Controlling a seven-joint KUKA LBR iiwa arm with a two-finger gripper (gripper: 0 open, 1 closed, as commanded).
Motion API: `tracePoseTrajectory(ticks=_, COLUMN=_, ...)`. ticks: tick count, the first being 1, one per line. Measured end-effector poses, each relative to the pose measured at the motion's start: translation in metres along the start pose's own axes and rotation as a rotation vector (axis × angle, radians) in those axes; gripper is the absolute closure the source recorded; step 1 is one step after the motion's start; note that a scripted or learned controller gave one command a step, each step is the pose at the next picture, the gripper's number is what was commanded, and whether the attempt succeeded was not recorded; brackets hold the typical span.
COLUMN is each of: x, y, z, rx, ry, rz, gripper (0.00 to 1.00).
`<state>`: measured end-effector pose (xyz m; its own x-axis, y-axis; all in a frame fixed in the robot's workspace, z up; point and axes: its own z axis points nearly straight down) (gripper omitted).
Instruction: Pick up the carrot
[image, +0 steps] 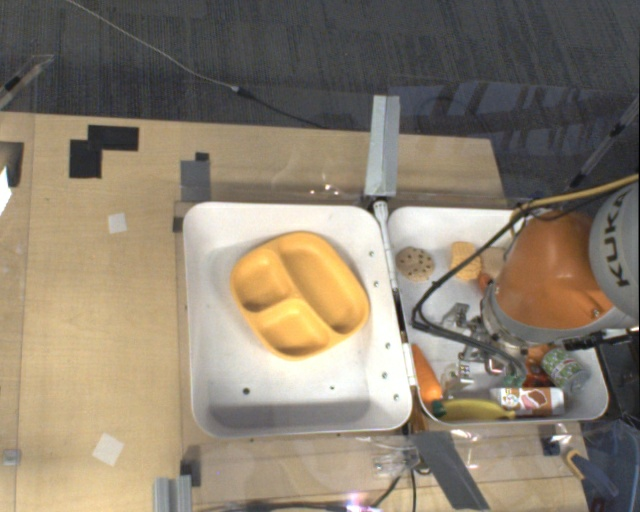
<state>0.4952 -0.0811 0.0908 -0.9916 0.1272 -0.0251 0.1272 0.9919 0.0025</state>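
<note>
Yellow tray (300, 292): left bin (215, 400) | carrot (427, 374), banana (478, 409): right bin (592, 404) | gripper (478, 372): state unclear

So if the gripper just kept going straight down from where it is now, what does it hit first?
Probably the banana or the bottle beside it, near the right bin's front wall. The gripper hangs above them, while the carrot lies off to its left. Depth is hard to judge here.

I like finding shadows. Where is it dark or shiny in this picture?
In the camera view, a soft grey shadow lies along the near inside wall of the left bin; the yellow tray has darker hollows; small bright glints sit on the bench just above that bin; the carrot lies in dimmer light beside the arm.
</note>
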Motion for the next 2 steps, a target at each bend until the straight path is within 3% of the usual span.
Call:
tracePoseTrajectory(ticks=1, x=-0.0021, y=-0.0030, z=0.0009, rx=0.003, ry=0.010, rz=0.115, gripper=0.00)
tracePoseTrajectory(ticks=2, x=0.0015, y=-0.0044, z=0.0006, rx=0.003, ry=0.005, rz=0.154, gripper=0.00)
